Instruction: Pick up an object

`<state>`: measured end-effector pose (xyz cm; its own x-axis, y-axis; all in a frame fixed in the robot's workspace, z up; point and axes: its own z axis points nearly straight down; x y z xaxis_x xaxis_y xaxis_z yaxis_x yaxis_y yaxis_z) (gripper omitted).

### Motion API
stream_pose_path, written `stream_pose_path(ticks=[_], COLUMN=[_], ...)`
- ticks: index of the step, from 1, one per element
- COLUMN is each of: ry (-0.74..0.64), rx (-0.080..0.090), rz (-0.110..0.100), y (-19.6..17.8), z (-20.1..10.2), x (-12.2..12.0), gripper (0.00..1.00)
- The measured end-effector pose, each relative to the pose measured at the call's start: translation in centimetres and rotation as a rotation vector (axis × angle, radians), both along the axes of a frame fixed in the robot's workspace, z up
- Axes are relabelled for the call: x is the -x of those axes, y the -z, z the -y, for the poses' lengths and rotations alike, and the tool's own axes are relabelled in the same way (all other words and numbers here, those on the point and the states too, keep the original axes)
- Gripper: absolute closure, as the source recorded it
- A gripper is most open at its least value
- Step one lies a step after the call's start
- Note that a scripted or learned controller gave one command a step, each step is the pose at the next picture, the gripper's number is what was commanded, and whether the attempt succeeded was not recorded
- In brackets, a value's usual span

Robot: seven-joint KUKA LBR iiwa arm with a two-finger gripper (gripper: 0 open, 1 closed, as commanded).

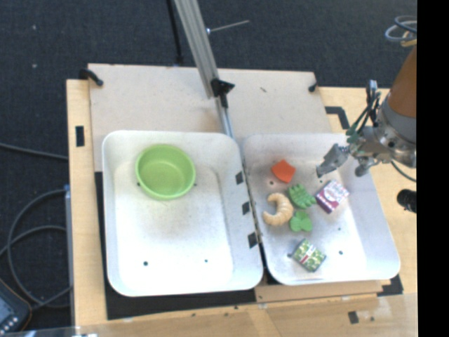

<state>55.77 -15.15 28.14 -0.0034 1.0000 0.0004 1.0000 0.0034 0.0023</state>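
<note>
My gripper (346, 159) hangs open, holding nothing, at twelve o'clock from the purple box (331, 196); it looks light and stiff, best pinched across flat sides.

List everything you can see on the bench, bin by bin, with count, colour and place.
bowl: 1, light green, upper part of the left bin
block: 1, orange-red, upper middle of the right bin
croissant: 1, tan, centre-left of the right bin
toy pieces: 2, green, beside the croissant on its right, one above the other
small box: 1, purple and white, right of the green pieces
small packet: 1, green, white and red, lower part of the right bin
gripper: 1, grey, over the right bin's upper right, above the small box
</note>
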Motion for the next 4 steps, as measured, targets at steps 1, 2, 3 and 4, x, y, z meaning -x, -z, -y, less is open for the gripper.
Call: stream_pose_path(ticks=[1,2,3,4], ry=[0.001,0.004,0.006,0.007], rx=[0.0,0.002,0.002,0.002], rz=[0.0,-0.006,-0.006,-0.006], y=[0.0,5.3,10.0,16.0], z=[0.0,-0.6,-1.0,-1.0], x=[0.0,-0.5,-1.2,-1.9], gripper=[0.0,0.0,0.0,0.0])
